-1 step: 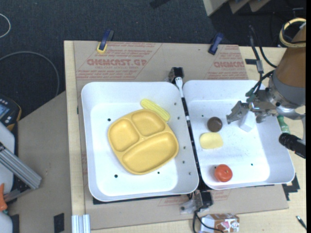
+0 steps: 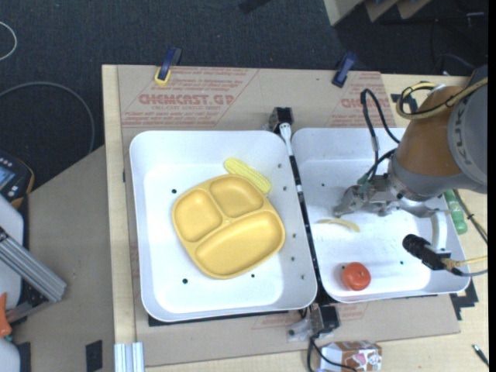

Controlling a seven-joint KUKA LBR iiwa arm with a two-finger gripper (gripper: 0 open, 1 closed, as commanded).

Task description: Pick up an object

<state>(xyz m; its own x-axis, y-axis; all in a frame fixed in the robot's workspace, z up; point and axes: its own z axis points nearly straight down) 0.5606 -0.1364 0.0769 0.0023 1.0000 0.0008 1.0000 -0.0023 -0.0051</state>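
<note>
tray (image 2: 228, 227) in left bin (image 2: 147, 208) | tomato (image 2: 356, 276) in right bin (image 2: 387, 142)

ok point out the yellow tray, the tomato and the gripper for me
yellow tray (image 2: 227, 225), camera view, on the floor of its large front compartment.
tomato (image 2: 356, 277), camera view, on the middle of its red top.
gripper (image 2: 346, 205), camera view, at its fingertip end, above the right bin's floor.

Red print reading "CHEMCAST GP" repeats across the brown board (image 2: 232, 91) under the bins; the rest is illegible.
</note>
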